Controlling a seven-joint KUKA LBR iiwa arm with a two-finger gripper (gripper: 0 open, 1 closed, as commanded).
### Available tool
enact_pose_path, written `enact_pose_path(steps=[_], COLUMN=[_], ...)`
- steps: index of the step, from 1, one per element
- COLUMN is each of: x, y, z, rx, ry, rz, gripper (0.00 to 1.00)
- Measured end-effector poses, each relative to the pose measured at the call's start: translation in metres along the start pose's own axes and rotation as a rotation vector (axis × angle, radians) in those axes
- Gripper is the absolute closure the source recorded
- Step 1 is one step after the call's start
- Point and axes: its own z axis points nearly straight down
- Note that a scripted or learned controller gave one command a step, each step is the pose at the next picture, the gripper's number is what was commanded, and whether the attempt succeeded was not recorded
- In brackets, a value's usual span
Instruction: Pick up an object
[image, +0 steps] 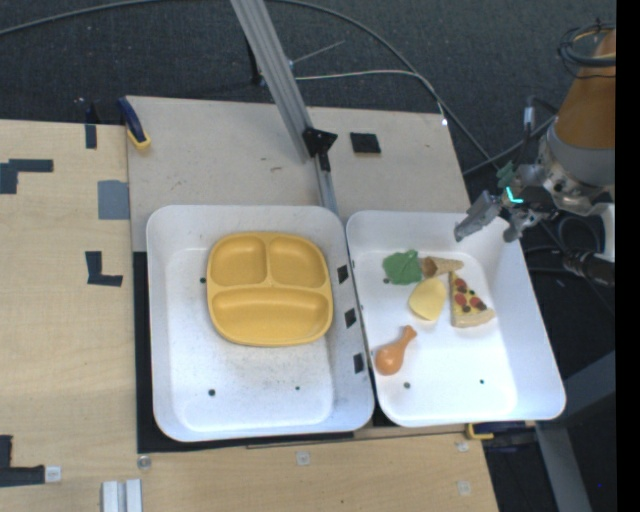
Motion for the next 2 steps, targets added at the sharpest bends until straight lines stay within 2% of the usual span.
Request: enact_pose_path(steps=[1, 2], x=[0.0, -0.009], y=[0.0, 0.002], z=[-0.001, 0.058], rx=[-0.002, 0.003], ry=[0.0, -0.001], rz=[0.0, 0.001], gripper=[0.0, 0.0])
